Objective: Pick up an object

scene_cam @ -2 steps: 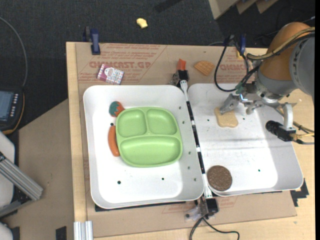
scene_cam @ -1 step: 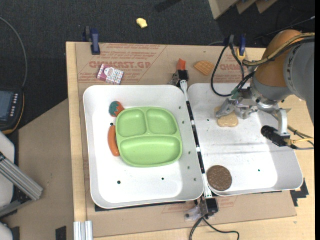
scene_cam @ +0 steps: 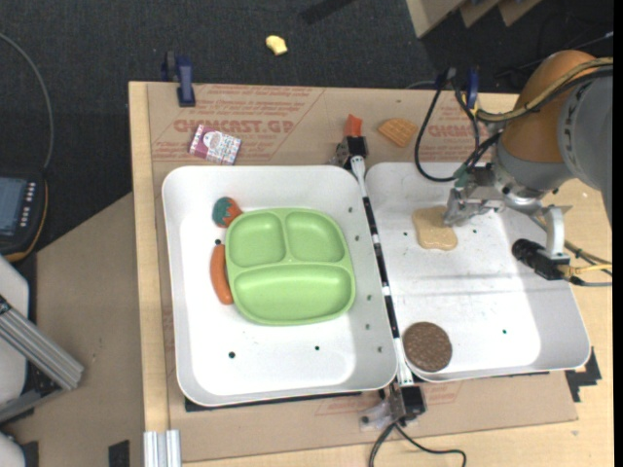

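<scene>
1. Arm (scene_cam: 555,115) comes in from the right, w/ gripper (scene_cam: 465,202) low over the right bin (scene_cam: 545,329), at its upper-left part.
2. Claw's tip sits right at the tan flat piece (scene_cam: 434,232); can't tell how wide it's open or whether it has hold of anything.
3. Brown round disc (scene_cam: 427,345) lies at the right bin's lower-left corner, well apart from the claw.
4. Left bin (scene_cam: 195,358) has a green divided plate (scene_cam: 289,265), an orange sausage-like item (scene_cam: 221,273) touching its left edge, and a small teal-red thing (scene_cam: 226,210) just above.
</scene>
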